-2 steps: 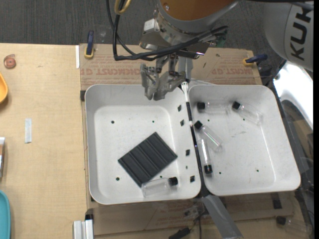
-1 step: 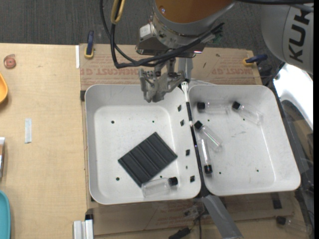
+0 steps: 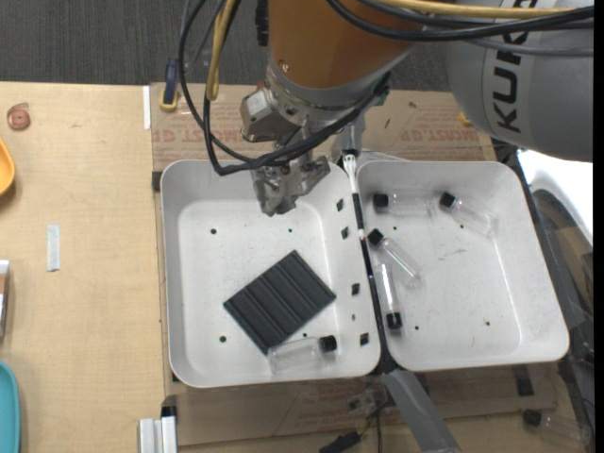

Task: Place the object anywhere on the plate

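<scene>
The arm (image 3: 377,26) is reaching over the left bin (image 3: 189,347), its hand (image 3: 280,194) hanging at 12 o'clock, and I cannot tell its grip. The plate (image 3: 280,300) is lying flat at the centre. A vial (image 3: 302,352) is resting at 6 o'clock, just beside the plate, not on it.
</scene>
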Robot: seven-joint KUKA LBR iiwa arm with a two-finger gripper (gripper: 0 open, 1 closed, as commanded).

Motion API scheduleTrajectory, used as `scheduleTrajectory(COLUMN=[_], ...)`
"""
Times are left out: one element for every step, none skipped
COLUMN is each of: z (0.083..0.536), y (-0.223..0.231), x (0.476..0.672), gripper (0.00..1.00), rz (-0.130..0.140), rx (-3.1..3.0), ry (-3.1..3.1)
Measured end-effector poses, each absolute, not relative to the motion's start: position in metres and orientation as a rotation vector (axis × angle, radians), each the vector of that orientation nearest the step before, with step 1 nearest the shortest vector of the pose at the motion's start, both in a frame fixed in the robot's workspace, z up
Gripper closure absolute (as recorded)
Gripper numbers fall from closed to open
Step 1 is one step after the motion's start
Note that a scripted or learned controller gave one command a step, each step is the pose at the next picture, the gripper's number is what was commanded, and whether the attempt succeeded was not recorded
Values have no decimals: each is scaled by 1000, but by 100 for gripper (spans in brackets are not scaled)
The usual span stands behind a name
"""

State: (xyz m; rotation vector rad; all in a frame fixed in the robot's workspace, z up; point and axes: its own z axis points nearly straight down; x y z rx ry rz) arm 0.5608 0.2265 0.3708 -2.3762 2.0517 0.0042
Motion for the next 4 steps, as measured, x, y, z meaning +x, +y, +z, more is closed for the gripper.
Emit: scheduleTrajectory(z=[361,355,294,339], y=[229,229,229,225], x=[623,577,610,579], gripper=[100,100,100,100], rz=[4,4,7,5], rx=[-2541,-2628,-2870,-3056], ry=[1839,1716,1271,709])
